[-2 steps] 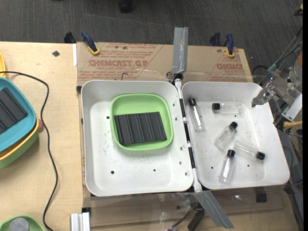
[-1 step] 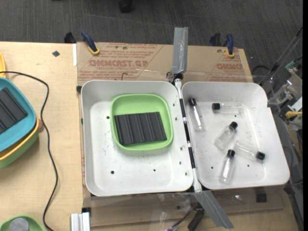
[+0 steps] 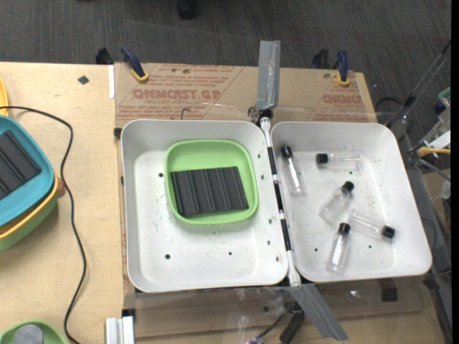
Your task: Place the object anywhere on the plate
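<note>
A square green plate [image 3: 210,156] sits in the left white bin [image 3: 143,249], toward its upper middle. A dark ribbed rectangular pad [image 3: 209,190] lies on the plate. In the right white bin [image 3: 401,249] lie several clear vials with black caps: one [image 3: 290,169] near the divider, one [image 3: 337,161] at the upper middle, one [image 3: 336,202] in the centre, one [image 3: 371,226] at the right and one [image 3: 338,246] near the front.
A brown cardboard sheet [image 3: 215,92] held by blue and yellow clamps [image 3: 133,63] lies behind the bins. Stacked teal and yellow dishes [image 3: 21,185] stand on the wooden bench at the left, beside a black cable [image 3: 72,213]. A grey tape strip [image 3: 268,74] runs up from the divider.
</note>
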### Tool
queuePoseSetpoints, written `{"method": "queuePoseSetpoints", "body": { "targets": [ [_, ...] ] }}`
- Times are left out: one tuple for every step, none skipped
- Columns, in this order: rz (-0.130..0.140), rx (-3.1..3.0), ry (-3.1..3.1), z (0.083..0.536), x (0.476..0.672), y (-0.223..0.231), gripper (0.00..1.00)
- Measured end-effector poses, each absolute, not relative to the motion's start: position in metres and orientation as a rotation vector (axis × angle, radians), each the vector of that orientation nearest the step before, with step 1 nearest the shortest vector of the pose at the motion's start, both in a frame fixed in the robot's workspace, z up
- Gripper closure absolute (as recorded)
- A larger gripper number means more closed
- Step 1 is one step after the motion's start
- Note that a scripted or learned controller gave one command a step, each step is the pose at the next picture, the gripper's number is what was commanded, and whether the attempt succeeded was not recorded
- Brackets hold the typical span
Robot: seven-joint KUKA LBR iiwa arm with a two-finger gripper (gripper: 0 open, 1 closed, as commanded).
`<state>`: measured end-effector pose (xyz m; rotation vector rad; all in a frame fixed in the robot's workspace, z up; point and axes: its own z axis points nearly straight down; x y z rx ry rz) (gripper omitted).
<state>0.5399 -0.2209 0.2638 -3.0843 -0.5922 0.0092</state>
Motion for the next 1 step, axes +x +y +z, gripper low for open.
{"method": "queuePoseSetpoints", "body": {
  "targets": [
    [0.009, -3.124, -0.321, 0.2578, 0.5338, -0.2221, 0.00]
  ]
}}
